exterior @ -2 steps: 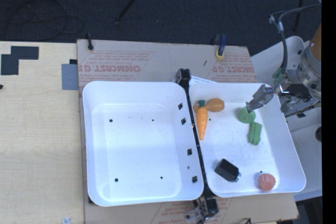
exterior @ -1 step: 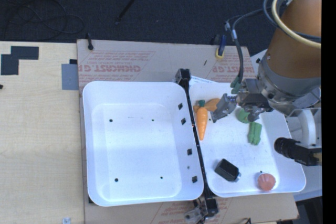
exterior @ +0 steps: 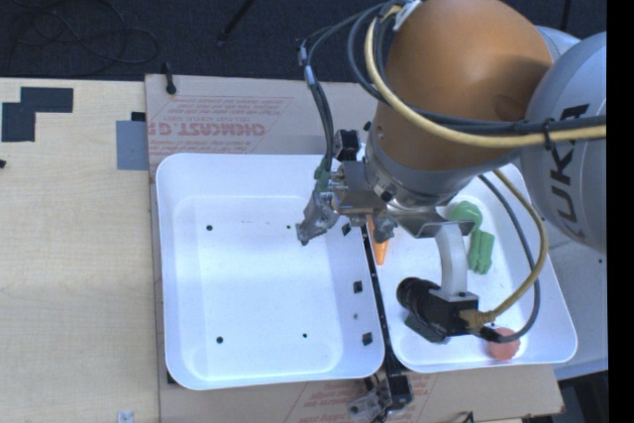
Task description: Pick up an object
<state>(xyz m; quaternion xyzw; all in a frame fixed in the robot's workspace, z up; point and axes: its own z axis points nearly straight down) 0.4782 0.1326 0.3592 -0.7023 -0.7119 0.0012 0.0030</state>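
Gripper (exterior: 309,226): over the right side of left bin (exterior: 248,292); whether wide or narrow cannot be told.
Right bin (exterior: 436,357): green object (exterior: 476,238), orange object (exterior: 381,251) beside the dividing wall, pink object (exterior: 503,344) in near corner.

We see the left bin (exterior: 248,312) and right bin (exterior: 550,332) in smooth, slightly glossy white plastic, resting on matt brown cardboard (exterior: 218,114) over a pale, wood-look bench (exterior: 69,263), while the arm's orange band (exterior: 456,64) is smooth and shiny and the green piece (exterior: 479,241) looks matt.
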